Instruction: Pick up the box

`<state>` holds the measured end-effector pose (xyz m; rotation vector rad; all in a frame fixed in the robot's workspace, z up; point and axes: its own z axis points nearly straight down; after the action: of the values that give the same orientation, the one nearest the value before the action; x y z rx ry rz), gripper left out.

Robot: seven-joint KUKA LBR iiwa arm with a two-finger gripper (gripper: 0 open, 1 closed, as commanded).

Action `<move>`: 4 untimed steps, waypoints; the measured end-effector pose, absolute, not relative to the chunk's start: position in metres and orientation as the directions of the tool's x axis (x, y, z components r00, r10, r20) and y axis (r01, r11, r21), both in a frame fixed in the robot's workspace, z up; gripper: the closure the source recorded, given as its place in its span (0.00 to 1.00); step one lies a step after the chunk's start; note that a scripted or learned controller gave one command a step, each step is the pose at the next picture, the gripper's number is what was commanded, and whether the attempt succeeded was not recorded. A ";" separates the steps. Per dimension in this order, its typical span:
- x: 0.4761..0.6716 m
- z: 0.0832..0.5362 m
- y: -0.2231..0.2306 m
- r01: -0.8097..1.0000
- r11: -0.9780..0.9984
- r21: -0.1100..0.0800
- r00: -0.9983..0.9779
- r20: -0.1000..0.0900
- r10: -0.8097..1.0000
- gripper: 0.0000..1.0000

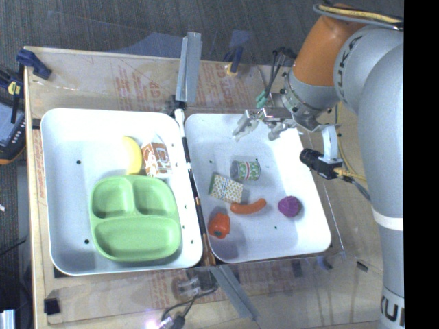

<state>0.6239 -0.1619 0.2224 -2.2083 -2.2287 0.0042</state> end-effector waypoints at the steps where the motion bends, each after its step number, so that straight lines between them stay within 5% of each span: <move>1: 0.589 0.118 -0.134 0.966 0.258 0.019 -0.258 -0.012 0.966 0.00; 2: 0.549 0.115 -0.114 0.916 0.400 0.000 -0.400 -0.004 0.916 0.00; 3: 0.549 0.124 -0.113 0.914 0.406 -0.002 -0.406 -0.003 0.914 1.00; 4: 0.561 0.280 -0.073 0.946 0.324 0.001 -0.324 0.000 0.946 1.00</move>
<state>0.5614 -0.0726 0.2799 -1.8269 -2.5567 -0.0008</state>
